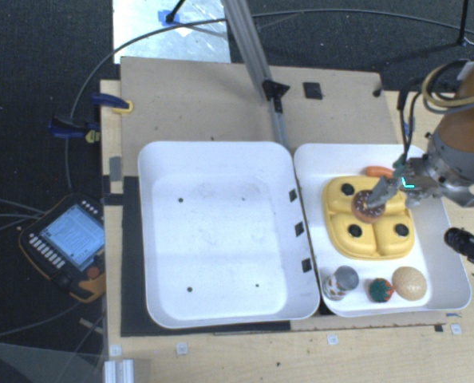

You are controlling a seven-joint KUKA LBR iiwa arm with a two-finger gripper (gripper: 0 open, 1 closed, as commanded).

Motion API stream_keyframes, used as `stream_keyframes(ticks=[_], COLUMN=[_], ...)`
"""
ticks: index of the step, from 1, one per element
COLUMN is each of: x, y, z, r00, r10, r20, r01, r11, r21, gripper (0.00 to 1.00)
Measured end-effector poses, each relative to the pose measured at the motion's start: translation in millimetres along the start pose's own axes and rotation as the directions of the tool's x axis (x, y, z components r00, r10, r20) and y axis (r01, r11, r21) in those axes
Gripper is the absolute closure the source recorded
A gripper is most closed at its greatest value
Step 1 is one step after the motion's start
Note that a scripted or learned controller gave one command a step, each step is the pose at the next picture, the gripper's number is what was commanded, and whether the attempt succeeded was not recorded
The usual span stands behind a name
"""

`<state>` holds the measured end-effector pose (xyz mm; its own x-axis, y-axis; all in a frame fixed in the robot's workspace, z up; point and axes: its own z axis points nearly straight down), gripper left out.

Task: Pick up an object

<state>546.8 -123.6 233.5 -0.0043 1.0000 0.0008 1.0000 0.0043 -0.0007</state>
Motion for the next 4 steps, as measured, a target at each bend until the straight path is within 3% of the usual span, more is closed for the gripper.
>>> stream_keyframes(ticks=[1,3,4], x=[0,6,7], y=[1,8,14], z=[-1,105,127], r00=[1.000,1.000,1.000], r10=[0.000,0.003,-0.001], r20=[0.000,0.000,0.001], r01=[0.000,-0.003,0.001], r11=[1.000,1.000,1.000], r21=[-0.002,0.002,-0.019], gripper=[0.00,0.00,0.00])
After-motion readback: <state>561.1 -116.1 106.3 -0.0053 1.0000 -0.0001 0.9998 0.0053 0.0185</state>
